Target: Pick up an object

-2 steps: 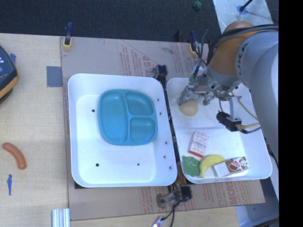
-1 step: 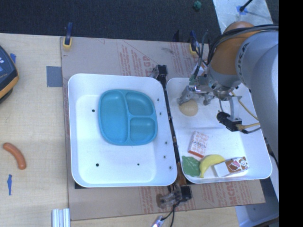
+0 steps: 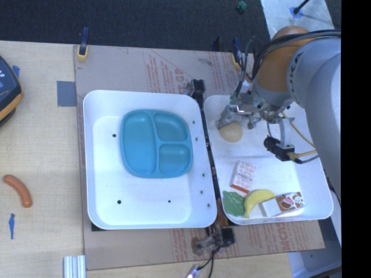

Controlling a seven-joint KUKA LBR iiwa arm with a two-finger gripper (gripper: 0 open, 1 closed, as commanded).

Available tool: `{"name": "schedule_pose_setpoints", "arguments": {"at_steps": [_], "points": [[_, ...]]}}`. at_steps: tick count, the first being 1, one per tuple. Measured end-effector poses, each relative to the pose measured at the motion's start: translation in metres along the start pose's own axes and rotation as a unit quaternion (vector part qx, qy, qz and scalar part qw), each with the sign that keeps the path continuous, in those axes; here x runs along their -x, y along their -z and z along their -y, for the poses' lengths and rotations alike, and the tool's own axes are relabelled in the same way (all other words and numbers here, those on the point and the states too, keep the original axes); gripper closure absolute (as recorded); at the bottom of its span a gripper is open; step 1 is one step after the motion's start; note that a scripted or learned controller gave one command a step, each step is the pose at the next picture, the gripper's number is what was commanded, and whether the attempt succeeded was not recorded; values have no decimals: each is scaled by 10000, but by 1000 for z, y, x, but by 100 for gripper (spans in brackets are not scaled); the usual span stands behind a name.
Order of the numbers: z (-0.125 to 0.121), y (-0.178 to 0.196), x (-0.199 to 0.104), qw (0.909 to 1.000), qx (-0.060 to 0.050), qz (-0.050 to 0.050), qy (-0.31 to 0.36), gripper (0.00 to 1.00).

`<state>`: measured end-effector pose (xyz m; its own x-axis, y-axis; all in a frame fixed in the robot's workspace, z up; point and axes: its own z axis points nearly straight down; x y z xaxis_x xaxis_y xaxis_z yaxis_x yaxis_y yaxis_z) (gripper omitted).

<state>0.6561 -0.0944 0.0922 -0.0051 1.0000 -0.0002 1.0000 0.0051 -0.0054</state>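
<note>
Since your jaws [image 3: 233,119] hang right over the tan round thing [image 3: 231,133] in the right bin [image 3: 316,181], it looks picked; their state I cannot tell.

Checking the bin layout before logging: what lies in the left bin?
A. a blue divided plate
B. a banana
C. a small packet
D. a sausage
A: the blue divided plate lies in the left bin; the banana and packet lie in the right bin.
</note>
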Motion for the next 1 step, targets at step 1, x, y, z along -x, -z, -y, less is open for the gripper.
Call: {"name": "schedule_pose_setpoints", "arguments": {"at_steps": [1], "points": [[0,0,3,10000,4,1,-8,0]]}}
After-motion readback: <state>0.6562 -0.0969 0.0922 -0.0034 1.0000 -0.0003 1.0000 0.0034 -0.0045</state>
